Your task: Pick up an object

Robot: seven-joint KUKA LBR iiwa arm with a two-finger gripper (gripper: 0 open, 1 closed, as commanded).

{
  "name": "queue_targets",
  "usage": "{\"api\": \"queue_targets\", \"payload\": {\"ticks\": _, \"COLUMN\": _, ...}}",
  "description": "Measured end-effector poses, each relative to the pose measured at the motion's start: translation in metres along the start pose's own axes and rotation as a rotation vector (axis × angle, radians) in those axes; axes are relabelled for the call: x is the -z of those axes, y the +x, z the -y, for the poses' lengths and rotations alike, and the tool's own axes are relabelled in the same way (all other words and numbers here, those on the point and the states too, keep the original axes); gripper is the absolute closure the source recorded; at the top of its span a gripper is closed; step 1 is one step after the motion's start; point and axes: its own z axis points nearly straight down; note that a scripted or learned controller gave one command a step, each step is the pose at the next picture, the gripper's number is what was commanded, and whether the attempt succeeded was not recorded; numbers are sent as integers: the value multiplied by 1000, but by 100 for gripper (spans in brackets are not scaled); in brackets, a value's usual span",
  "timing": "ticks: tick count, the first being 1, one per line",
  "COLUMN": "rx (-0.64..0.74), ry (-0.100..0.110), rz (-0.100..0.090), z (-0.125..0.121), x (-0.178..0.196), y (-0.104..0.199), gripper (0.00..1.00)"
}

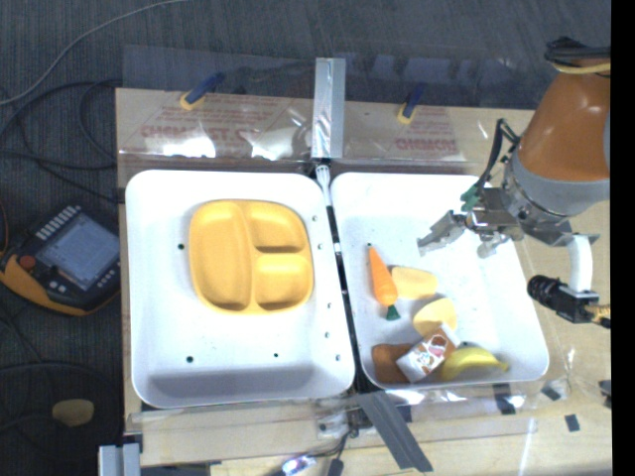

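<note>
Down front, the right bin (521,296) has our food pile: carrot (381,276), banana (472,362), small carton (425,356). We're pre-grasp, with the gripper (462,234) spread wide, gripping nothing, hovering above-right. Next we'd line up over the carrot and drop.

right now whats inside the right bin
The right bin holds a carrot, two pale yellow wedges, a banana, and a small carton lying on a brown item, which it partly covers.
</note>
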Motion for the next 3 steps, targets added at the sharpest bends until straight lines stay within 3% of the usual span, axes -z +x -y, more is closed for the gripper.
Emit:
{"api": "queue_targets", "payload": {"ticks": 1, "rx": 271, "ry": -1, "rz": 0, "z": -26, "x": -109, "y": 20, "gripper": 0}}
{"api": "queue_targets", "payload": {"ticks": 2, "rx": 149, "ry": -18, "rz": 3, "z": -26, "x": -165, "y": 8, "gripper": 0}}
{"api": "queue_targets", "payload": {"ticks": 3, "rx": 148, "ry": -44, "rz": 9, "z": -34, "x": -146, "y": 7, "gripper": 100}}
